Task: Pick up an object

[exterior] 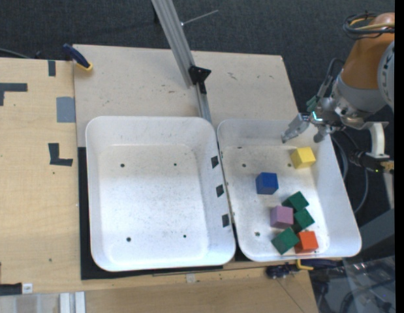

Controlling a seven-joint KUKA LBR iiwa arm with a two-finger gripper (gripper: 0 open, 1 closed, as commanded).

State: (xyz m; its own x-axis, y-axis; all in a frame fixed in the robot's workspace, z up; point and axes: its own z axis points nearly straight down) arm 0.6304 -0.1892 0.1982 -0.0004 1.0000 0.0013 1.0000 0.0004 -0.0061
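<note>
The small yellow cube (pixel 303 157) lies near the far right corner of the right-hand shallow white bin (pixel 339 194), bright and matte, slightly turned. Closer in from it sits a blue cube (pixel 267 183), and toward the near edge a cluster is packed together: a lilac cube (pixel 282 216), three dark green blocks (pixel 296 202) and an orange cube (pixel 308 241). The left-hand white bin (pixel 97 175) is speckled with grime. Both rest on a pale wooden table (pixel 143 77), scuffed, with grey tape patches (pixel 65 109) at the left and a slanted metal rail (pixel 175 34) crossing it. The claw (pixel 309 128) hangs over the bin's far rim, just beyond the yellow cube, its two fingers spread apart with nothing between them.
</note>
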